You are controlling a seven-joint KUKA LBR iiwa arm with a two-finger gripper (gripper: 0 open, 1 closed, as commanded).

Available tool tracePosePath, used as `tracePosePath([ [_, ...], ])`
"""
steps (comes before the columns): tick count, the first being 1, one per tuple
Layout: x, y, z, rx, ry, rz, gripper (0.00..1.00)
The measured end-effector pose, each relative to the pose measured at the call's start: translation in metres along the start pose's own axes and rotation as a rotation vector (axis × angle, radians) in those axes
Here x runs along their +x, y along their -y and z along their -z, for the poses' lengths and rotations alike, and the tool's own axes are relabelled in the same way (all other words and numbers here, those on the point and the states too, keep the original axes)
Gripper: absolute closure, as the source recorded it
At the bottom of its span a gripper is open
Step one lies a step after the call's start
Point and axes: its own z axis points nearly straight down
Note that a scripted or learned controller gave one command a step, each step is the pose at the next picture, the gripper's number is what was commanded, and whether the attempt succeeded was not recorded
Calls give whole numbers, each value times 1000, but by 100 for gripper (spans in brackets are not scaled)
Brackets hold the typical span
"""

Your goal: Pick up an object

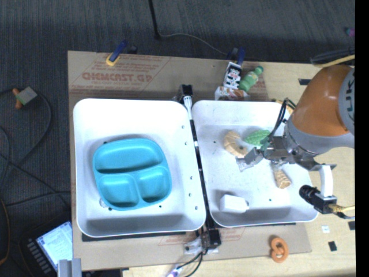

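Two bins (86,154): blue tray (132,173) left, small items crowding gripper (249,158) right.

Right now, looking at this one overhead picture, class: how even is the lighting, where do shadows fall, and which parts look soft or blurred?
Camera view: lighting is fairly even and diffuse; the two white bins look bright, almost washed out; a soft shadow edges the blue three-compartment plastic tray; the whole frame is slightly soft, so the gripper and the small tan items beside it lack fine detail.
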Motion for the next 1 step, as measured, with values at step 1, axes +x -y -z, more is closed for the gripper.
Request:
tracePosePath([
  [1,-15,-3,-102,-7,1,0,0],
])
